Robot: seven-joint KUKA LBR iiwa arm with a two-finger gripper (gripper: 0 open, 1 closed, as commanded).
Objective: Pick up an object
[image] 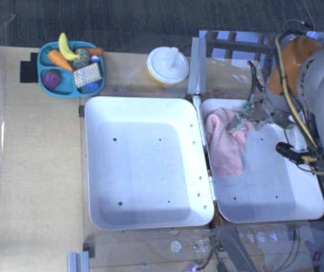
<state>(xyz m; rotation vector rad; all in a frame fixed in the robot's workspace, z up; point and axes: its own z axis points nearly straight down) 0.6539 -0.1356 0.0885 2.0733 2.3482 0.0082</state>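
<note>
Closest to me, the near edge of the worktop [37, 208] is bare wood, and behind it sit the 2 white bins side by side. The left bin [145, 208] has nothing for the arm to take, so the work is all in the right bin [275, 208]. There a pink cloth [225, 143] lies crumpled against the left wall, likely the 1 object to pick. The gripper [242, 122] is down at the cloth's upper right edge, the jaws seeming to pinch a fold, though I cannot tell for sure whether they are closed on it. Farther back stand a white lidded cup [167, 66] and a blue tray [68, 69] of toy food, well apart from the bins.
</note>
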